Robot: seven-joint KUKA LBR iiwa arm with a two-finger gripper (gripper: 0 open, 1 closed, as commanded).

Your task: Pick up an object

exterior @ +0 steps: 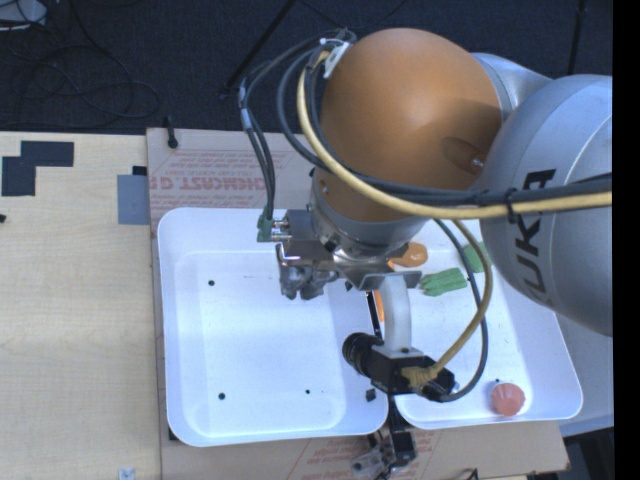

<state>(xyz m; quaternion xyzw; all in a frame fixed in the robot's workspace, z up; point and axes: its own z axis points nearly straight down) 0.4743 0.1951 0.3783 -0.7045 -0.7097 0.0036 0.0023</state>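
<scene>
A: Pick candidates? Where do they sit?

B: All in the right bin [548,414]. Pink ball [507,398] lies loose by its near right corner, well apart from the rest. Green piece [445,282] and orange piece [409,257] lie near each other toward the far edge, both half hidden under the arm [420,108].

A: Gripper?

B: Gripper [303,280] hangs over the right edge of the left bin [250,348], far half, close to the wall between the bins. It is not above any of the three.

A: Open or closed? Holding anything?

B: Can't tell. The wrist body blocks the view from above. I see nothing carried under it.

A: Why parked there?

B: My guess is that it's mid-reach or a try aimed at bare floor. That part of the left bin shows a few dark specks and nothing to grasp.

A: Best target?

B: I'd say the ball: isolated, nothing to bump. But it's round and next to the corner walls, so it may roll or leave little room. Green and orange pieces crowd each other.

A: Risks?

B: The cable loop [470,340] droops low over the right bin's near edge and could snag on a move toward the ball.
</scene>
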